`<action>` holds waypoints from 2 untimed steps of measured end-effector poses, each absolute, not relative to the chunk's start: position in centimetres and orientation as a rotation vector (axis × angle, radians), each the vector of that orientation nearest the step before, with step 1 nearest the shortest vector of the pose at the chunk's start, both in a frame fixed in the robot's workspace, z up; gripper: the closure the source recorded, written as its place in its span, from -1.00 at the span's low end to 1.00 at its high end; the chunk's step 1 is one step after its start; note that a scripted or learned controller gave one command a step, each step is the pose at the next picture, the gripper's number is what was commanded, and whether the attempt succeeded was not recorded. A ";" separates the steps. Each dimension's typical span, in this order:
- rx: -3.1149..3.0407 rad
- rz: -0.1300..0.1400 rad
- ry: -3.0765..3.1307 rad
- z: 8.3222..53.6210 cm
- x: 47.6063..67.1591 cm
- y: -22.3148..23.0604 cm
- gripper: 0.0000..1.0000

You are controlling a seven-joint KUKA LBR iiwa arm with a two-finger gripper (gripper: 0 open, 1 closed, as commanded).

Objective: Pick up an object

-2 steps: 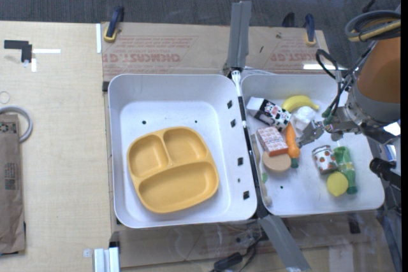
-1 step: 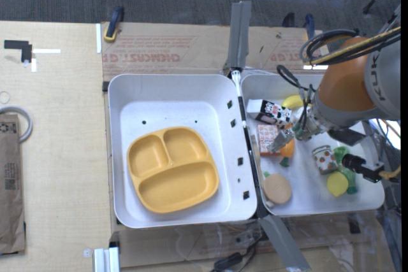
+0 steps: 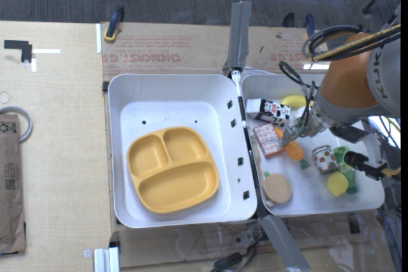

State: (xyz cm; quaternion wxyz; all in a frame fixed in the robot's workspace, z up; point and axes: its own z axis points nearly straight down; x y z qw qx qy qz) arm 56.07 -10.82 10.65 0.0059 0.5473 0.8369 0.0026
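Observation:
The right bin (image 3: 319,204) holds several small toys. A black-and-white cow-patterned carton (image 3: 273,111) lies at the back left, with a yellow banana (image 3: 294,100) behind it. A red and white packet (image 3: 267,139) lies left of centre, an orange carrot piece (image 3: 294,151) beside it. A tan round cookie (image 3: 277,188) sits at the front left. A red-white box (image 3: 324,159), a green item (image 3: 344,157) and a yellow lemon (image 3: 338,184) lie at the right. My gripper (image 3: 299,131) reaches down just above the carrot and the packet's right edge. The arm hides its fingers.
The left bin (image 3: 121,137) holds a yellow divided plate (image 3: 173,168). A grey divider post (image 3: 239,35) stands between the bins at the back. Cardboard (image 3: 166,48) lies behind the bins. A brown paper bag (image 3: 10,181) lies at the far left of the bench.

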 end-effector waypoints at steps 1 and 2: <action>1.804 -0.001 2.569 20.0 61.5 -6.4 1.00; 1.804 -0.002 2.570 20.0 61.5 -6.4 -1.00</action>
